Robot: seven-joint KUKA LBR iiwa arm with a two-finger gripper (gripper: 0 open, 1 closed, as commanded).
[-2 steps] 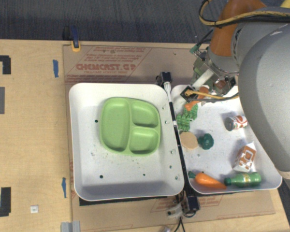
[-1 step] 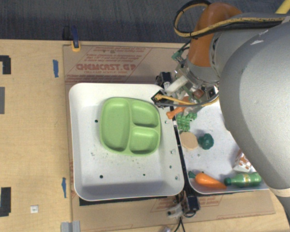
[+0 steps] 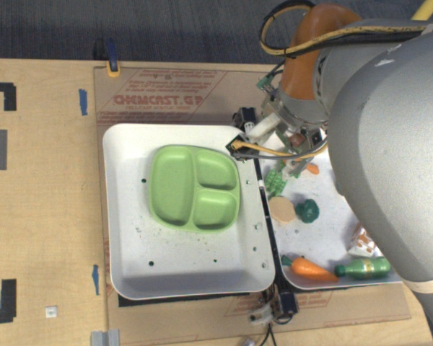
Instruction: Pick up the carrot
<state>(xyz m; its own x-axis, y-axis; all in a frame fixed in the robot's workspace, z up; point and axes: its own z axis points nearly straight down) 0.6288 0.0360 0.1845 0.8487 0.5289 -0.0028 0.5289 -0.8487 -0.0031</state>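
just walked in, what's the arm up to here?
The KUKA arm reaches in from the right over the right bin, its tool near that bin's far left corner. The carrot lies untouched at the near edge, beside a green bottle. Nothing shows in the tool. The left bin holds a green divided plate.
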